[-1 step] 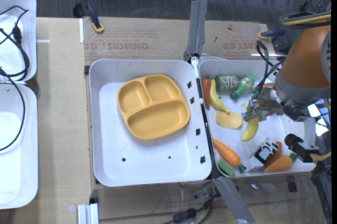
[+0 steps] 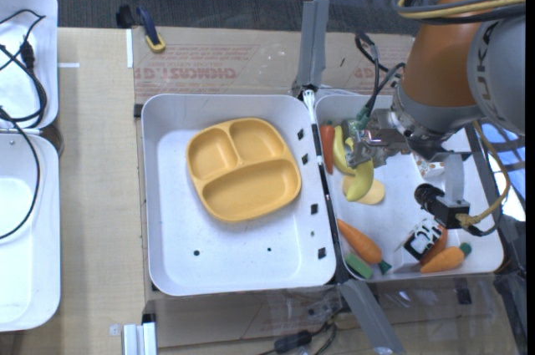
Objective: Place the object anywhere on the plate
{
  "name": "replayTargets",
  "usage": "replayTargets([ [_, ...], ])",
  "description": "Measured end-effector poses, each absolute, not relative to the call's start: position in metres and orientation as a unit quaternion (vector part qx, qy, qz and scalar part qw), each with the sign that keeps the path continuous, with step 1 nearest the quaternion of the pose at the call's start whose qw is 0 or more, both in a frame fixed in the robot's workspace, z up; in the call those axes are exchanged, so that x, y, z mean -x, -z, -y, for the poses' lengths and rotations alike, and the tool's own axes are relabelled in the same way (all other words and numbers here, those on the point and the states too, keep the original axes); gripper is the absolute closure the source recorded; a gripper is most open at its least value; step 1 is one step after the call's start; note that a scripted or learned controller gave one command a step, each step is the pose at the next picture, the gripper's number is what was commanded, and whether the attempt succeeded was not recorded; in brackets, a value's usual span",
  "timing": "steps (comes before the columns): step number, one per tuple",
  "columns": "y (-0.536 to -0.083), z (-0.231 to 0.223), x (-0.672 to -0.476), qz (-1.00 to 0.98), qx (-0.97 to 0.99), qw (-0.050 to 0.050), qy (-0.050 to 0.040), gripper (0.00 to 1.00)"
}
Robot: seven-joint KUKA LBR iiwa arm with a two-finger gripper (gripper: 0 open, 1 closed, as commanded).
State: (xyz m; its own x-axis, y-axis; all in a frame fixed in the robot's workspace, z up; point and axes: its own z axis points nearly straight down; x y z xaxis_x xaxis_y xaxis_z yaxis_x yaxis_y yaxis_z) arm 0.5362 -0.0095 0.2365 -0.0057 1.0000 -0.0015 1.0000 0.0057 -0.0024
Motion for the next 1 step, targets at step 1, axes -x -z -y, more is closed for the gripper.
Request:
replayTargets([
  [1, -0.2038, -0.0533, -0.6111, 0.756, 0.654, 0.0, -0.0017, 1.0],
])
